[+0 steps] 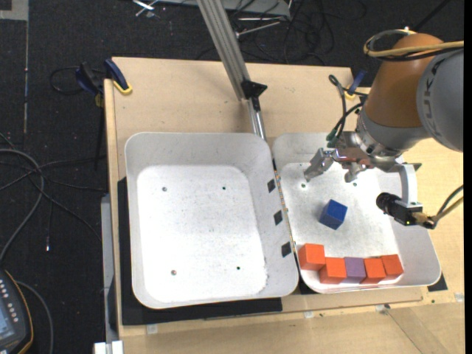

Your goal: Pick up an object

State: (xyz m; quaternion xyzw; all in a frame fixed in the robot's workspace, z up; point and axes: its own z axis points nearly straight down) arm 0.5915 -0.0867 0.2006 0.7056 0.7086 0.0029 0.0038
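Observation:
A blue cube lies near the middle of the right bin. Along that bin's front wall sits a row of blocks: an orange one, another orange one, a purple one, and two more orange ones. My gripper hangs over the back part of the right bin, above and behind the blue cube. Its two fingers are spread apart, with nothing between them.
The left bin sits beside the right one, sharing a central divider with black clips. A metal pole slants in from the top to the bins' back edge. A black sensor hangs off the wrist at right.

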